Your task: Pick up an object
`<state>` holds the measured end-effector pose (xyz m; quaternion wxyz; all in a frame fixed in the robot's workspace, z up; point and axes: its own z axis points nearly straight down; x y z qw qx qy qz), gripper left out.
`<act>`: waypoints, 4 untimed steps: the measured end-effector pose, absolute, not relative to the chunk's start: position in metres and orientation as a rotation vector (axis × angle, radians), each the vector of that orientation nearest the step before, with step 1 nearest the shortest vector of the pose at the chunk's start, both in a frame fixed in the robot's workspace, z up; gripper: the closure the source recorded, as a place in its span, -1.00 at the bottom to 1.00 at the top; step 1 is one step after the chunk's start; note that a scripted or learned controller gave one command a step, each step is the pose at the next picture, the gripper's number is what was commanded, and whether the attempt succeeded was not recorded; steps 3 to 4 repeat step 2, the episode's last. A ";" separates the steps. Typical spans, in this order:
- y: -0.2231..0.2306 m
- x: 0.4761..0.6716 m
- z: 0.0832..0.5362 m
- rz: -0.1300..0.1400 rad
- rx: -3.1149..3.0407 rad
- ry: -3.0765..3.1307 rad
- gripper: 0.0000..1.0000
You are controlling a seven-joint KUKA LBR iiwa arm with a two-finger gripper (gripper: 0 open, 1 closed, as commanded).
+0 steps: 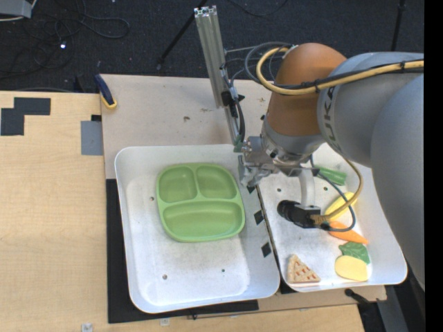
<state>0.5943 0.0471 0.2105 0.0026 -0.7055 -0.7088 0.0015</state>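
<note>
Although several toys lie in your right bin [387, 272], none sits between the fingers: the carrot [348, 236], the yellow-and-green piece [353, 263] and the waffle wedge [302, 270] rest near its front edge. Your gripper [250, 171] hangs at the seam between the bins; you cannot tell how far it is parted. Beside it, the green divided plate [200, 203] lies in the left bin [138, 268].
</note>
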 end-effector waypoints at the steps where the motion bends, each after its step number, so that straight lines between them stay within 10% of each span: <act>1: 0.094 0.589 0.217 0.002 -2.214 -2.225 1.00; 4: 0.104 0.582 0.231 0.000 -2.219 -2.223 1.00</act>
